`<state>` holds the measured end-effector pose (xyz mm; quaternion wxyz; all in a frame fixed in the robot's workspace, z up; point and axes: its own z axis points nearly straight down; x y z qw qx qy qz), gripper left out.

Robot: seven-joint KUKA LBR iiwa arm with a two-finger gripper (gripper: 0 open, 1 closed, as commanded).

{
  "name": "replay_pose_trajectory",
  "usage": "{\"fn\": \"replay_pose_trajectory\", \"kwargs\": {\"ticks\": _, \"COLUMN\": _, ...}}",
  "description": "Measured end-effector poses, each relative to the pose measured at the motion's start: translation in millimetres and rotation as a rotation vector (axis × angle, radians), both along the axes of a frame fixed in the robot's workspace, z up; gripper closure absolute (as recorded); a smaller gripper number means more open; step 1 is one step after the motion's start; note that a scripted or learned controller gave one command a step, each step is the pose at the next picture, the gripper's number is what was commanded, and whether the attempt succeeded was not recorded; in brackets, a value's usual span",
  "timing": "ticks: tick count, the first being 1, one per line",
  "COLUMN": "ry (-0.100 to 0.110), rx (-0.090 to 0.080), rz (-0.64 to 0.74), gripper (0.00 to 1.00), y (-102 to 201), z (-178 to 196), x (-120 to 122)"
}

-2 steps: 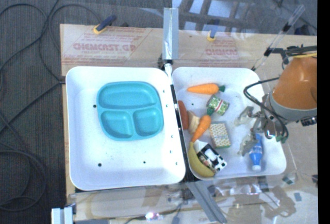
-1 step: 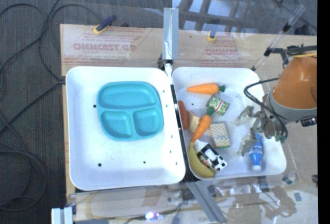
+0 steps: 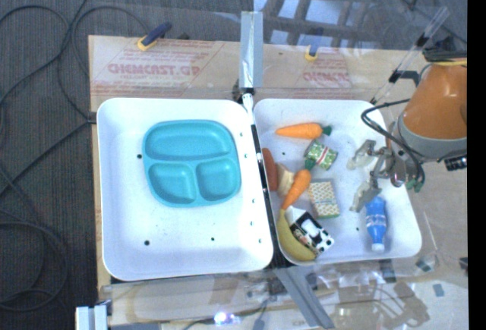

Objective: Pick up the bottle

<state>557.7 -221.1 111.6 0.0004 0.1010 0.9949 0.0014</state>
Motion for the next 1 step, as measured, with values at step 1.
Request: {"fn": "replay_pose_trajectory", "kwargs": {"ticks": 1, "ry": -0.013, "rx": -0.006, "rz": 0.035, "gripper": 0.0, "y": -1.6, "z": -22.3, "x": -42.8}}
